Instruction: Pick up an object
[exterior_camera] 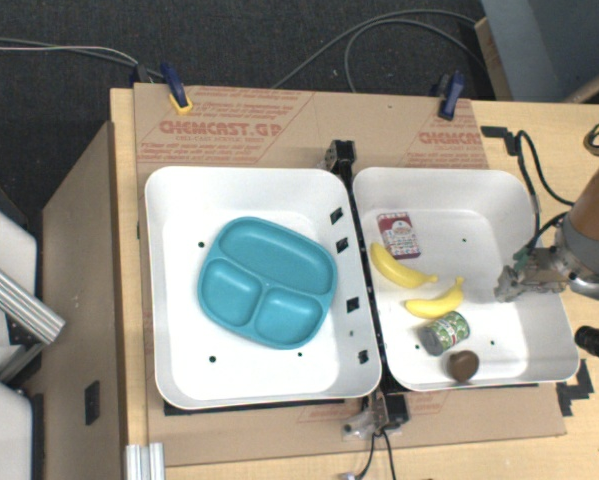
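Camera view, nearest part first: by the front edge of the right bin (539, 363) lies a small brown ball (463, 365), and just behind it, touching or nearly so, a tipped-over can (444, 331) with a green label. Next back are two bananas: one (436, 301) just behind the can, the other (399, 268) closer to the bin's left wall. Farther still, toward the back left corner, sits a small red and white packet (398, 233). The left bin (169, 268) carries a blue divided plate (266, 282) across its middle.

The gripper (514, 281) hangs at the right bin's right side, well apart from all of these, and nothing is between its tips; whether they stand apart or together cannot be told at this size. I judge the task to be at the approach step, no object chosen yet. Next calls for travelling left over one item, the nearer banana or the can being closest, then lining up and descending squarely.
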`<state>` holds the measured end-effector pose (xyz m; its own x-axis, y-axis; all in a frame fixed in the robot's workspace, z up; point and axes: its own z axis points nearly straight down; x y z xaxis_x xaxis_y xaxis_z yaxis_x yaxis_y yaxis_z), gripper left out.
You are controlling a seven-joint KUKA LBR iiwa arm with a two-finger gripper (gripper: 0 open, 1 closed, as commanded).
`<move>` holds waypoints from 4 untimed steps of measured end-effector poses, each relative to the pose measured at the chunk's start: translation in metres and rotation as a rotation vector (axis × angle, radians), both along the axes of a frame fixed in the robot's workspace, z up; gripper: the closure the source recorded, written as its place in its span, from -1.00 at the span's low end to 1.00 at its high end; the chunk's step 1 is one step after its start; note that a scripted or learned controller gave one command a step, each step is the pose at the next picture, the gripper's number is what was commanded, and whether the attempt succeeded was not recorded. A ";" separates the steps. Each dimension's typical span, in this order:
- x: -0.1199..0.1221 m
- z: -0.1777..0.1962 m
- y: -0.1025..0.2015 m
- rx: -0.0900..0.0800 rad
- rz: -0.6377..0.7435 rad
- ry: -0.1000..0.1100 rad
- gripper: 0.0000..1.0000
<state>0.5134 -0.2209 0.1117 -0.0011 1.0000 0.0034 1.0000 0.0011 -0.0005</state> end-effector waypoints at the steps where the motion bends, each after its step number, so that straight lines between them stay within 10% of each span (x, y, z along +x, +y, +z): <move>1: 0.000 0.043 0.003 -0.005 0.000 -0.004 1.00; 3: -0.007 0.162 0.003 -0.006 0.000 -0.007 1.00; 4: 0.014 0.157 0.059 -0.003 0.005 -0.002 1.00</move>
